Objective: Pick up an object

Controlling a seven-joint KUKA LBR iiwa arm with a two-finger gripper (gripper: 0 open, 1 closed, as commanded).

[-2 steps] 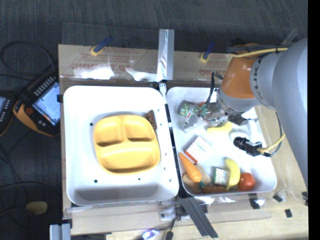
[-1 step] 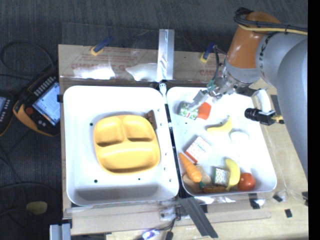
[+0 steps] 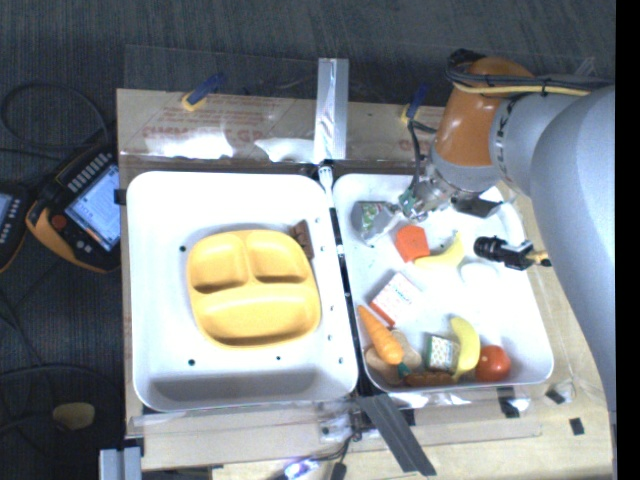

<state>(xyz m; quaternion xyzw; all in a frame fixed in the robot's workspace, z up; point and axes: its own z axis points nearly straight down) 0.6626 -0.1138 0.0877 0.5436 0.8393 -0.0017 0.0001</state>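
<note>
I'm hovering my gripper [image 3: 418, 200] at the right bin's [image 3: 535, 313] back edge; finger state unclear; next, descend onto the orange block [image 3: 411, 242].

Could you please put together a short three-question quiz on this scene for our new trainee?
1. True or false: the yellow tray lies in the right bin.
2. Which lies nearest the gripper? A) carrot B) orange block C) tomato
3. What colour is the band above the wrist?

Key: 1 false, it lies in the left bin; 2 B; 3 orange.
</note>
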